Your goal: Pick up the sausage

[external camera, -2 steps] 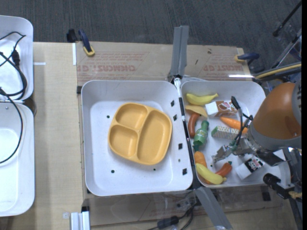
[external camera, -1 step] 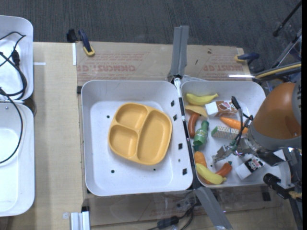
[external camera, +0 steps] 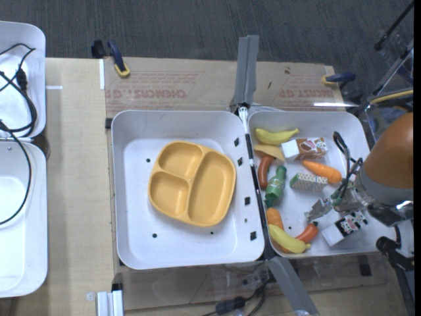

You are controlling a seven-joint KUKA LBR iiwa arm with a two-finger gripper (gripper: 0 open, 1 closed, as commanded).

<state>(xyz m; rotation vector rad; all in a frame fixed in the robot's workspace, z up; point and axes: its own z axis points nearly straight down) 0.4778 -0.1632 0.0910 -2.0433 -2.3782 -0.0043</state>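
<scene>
The sausage, a reddish-brown link, lies upright along the left wall of the right bin, its top end tucked under a yellow slice. A green bottle lies right beside it. My gripper hangs low over the lower middle of the right bin, well to the right of and below the sausage. It is close above a small red-orange piece. Nothing shows held in it.
The right bin also holds two bananas, a carrot, a small boxed snack, a grey block and a white tagged piece. A yellow divided plate sits in the left bin.
</scene>
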